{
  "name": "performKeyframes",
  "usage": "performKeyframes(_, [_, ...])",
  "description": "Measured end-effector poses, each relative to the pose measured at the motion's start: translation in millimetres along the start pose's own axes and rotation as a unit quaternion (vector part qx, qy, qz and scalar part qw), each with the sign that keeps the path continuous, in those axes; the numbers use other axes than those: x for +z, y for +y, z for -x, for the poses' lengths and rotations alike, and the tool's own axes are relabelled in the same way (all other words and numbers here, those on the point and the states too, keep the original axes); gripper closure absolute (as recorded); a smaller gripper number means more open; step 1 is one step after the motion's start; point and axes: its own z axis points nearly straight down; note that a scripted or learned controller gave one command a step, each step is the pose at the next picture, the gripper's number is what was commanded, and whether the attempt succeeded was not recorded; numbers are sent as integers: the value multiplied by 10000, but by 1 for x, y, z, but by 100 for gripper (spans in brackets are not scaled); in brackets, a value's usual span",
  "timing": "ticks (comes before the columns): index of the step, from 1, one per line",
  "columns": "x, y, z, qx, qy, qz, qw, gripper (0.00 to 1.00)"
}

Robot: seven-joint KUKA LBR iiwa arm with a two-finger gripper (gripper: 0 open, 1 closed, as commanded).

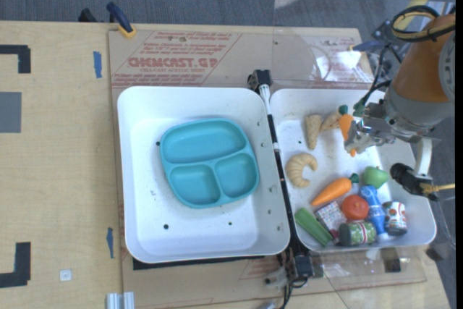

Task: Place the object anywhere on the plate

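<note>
End effector [356, 135] is seen over right bin [427, 231], a small orange carrot [346, 125] seemingly pinched between its fingers | plate [208, 161] is set in left bin [137, 177], well left of the carrot | transfer leftward is judged next.

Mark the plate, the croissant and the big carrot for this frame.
plate [189, 145]: camera view, floor of its long top compartment.
croissant [302, 167]: camera view, middle of its curve.
big carrot [333, 191]: camera view, orange body.

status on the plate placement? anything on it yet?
Done: nothing. The blue plate in the left bin has no object on it. In hand: the gripper is over the right bin, beside a small carrot. Left: grasp, carry, place.
</note>
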Motion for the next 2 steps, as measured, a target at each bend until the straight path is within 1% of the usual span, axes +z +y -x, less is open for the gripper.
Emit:
performKeyframes(1, [-98, -11, -68, 259, 28, 41, 9997, 100])
performKeyframes(2, [-100, -66, -143, 1015, 19, -52, 9948, 100])
